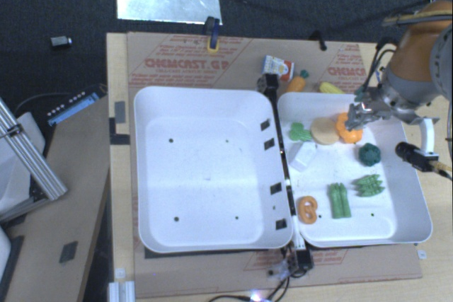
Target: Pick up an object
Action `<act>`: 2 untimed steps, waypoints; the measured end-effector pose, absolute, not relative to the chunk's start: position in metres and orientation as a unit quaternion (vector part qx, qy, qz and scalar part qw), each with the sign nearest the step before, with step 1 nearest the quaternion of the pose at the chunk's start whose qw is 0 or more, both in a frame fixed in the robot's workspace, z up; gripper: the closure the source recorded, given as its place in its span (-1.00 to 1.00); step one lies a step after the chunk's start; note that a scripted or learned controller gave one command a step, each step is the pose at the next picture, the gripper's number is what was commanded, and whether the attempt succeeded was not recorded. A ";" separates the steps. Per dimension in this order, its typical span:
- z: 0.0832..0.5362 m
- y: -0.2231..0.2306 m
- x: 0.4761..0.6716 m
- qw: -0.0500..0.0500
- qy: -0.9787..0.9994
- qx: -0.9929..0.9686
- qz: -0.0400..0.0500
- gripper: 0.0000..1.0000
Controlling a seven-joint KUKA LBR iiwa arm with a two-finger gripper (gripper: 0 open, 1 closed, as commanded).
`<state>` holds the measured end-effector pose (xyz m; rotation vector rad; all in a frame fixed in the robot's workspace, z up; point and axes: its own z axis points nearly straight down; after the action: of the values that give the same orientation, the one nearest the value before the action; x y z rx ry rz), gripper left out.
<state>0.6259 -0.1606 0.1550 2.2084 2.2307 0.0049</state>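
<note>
My gripper [357, 117] hangs low over the back of the right bin [403, 223], right above an orange object [349, 132]. A tan disc [325, 131] lies against the orange object's left side, and a light green piece [300, 131] lies beyond that. A dark green broccoli-like lump [369, 153] sits just in front of the gripper. Toward the bin's front are a leafy green piece [369, 185], a green asparagus bundle [340, 199] and an orange pretzel shape [307, 209]. The gripper's body hides whether it touches the orange object.
The left bin [205, 166] stands beside the right one. Behind the bins on the cardboard lie a small carrot [297, 83], a yellow piece [330, 88] and a white-and-red item [276, 67]. A yellow-blue clamp [211, 35] sits at the back edge.
</note>
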 end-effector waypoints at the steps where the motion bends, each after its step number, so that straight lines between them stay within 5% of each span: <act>1: 0.097 -0.157 0.670 0.001 0.709 0.705 0.000 1.00; 2: 0.248 -0.194 0.672 0.010 0.707 0.707 0.004 1.00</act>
<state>0.6715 -0.1942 0.2484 2.2074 2.2083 0.0134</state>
